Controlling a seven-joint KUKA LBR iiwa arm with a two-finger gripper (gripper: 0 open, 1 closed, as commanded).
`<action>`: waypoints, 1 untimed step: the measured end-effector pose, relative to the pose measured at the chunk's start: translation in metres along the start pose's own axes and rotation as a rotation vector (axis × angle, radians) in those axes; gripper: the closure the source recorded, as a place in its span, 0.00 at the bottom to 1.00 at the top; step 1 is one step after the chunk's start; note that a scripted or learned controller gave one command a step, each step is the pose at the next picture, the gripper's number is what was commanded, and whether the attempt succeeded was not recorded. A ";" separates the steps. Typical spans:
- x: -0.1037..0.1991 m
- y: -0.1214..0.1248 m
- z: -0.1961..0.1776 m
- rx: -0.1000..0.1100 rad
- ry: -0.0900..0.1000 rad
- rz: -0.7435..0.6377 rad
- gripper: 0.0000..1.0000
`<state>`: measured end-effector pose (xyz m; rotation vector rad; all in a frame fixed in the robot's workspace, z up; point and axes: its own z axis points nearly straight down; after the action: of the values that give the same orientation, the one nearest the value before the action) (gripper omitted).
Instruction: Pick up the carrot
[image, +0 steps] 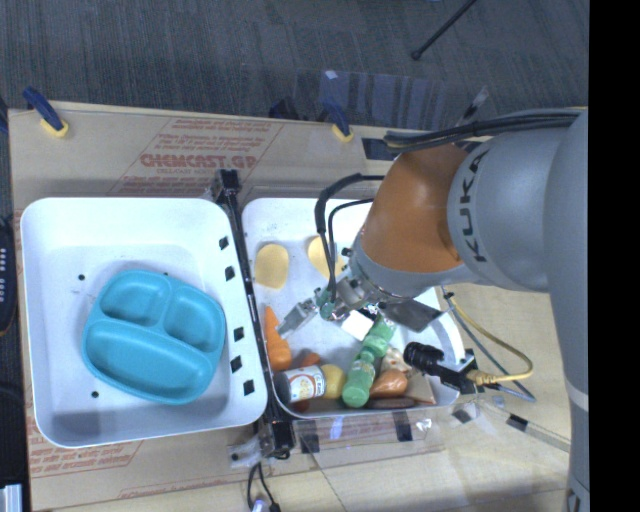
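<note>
Orange, the carrot (276, 340) lies along the left wall of the right bin (290, 212), near its front. The gripper (322, 308) hovers just beside it, fingers apart, grasping nothing. Approach step; next, it must shift left, descend, and close.

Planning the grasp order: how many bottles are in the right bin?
2. A green bottle lies near the bin's front, beside the gripper. A small labelled sauce bottle lies on its side left of it, below the carrot. The arm may hide more.
</note>
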<state>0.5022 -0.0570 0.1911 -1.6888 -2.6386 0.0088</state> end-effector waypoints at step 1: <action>-0.070 0.041 0.090 0.004 0.000 -0.081 0.00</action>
<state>0.5676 -0.1034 0.1009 -1.5797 -2.7028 0.0128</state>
